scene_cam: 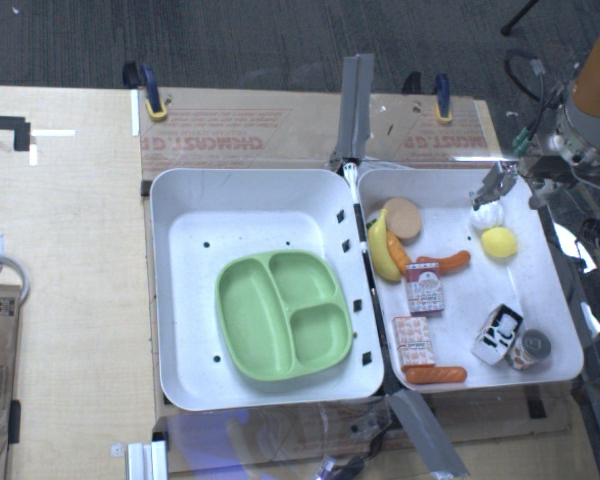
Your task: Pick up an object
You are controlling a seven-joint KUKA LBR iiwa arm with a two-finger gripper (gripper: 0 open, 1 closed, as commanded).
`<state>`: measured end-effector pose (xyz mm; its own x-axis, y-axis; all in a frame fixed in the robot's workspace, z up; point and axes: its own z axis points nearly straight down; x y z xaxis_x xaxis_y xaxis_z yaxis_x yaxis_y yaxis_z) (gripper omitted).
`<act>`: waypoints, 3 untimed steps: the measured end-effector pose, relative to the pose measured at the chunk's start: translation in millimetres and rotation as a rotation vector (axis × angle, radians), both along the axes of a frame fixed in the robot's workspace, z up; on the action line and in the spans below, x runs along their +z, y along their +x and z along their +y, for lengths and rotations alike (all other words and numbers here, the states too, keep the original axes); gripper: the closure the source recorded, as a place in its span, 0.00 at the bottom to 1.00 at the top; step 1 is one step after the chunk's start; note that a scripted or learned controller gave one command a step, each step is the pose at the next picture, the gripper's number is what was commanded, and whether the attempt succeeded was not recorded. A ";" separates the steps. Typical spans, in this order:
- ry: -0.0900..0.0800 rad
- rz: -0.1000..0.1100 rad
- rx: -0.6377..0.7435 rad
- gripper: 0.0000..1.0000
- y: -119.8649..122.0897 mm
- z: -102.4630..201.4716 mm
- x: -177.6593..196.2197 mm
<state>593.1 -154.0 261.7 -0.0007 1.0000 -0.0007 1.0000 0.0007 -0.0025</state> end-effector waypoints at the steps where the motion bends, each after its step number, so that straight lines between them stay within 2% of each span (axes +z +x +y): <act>1: 0.001 0.000 0.192 0.00 -13.0 27.1 -106.7; 2: 0.001 -0.002 0.402 0.00 -18.0 92.3 -69.8; 3: 0.002 0.000 0.444 0.00 -52.1 45.7 -129.4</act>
<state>541.0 -108.3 132.3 -0.4300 0.9028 0.0009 0.9028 0.4300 -0.0018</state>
